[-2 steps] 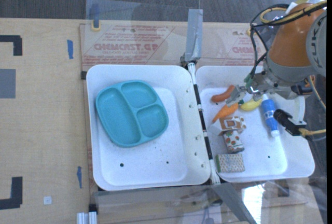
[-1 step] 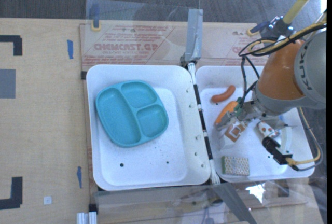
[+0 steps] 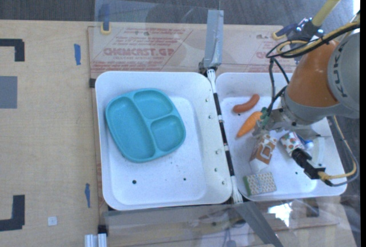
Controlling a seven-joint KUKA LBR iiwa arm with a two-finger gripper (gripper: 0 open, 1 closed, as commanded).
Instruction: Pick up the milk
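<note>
The milk [image 3: 263, 150] is a small brown and white carton lying tilted in the middle of the right bin [image 3: 337, 183]. My gripper [image 3: 273, 124] hangs low over the bin, just above and to the right of the carton's top end, close to it. The grey and orange wrist hides most of the gripper from the camera. I cannot tell whether it touches the carton.
An orange carrot [image 3: 249, 123] and a reddish sausage [image 3: 246, 104] lie just left of the gripper. A green speckled block [image 3: 261, 183] sits at the bin's front. A small colourful packet [image 3: 291, 140] lies right of the milk. The left bin [image 3: 114, 183] bears a blue divided plate [image 3: 145, 124].
</note>
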